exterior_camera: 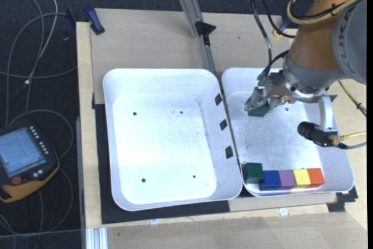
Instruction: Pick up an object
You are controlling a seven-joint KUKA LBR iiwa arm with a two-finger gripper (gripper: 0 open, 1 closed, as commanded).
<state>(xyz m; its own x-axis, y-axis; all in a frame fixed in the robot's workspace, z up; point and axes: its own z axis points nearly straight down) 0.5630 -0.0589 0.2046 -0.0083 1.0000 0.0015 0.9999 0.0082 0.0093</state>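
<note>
Green block (260, 109) sits pinched between the fingers of the gripper (257, 104), over the right bin (338, 151) — the grip looks closed on it. Likely light, rigid, smooth-faced (a slip risk), so flat opposite sides suit best — other blocks (284, 178) line the near wall

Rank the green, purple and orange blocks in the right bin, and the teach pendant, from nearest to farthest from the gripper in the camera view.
From the gripper, over the right bin's upper part:
1. Green block, left end of the row at the bin's lower edge.
2. Purple block, mid-row.
3. Orange block, right end of the row.
4. Teach pendant, on the floor at far left.
</note>
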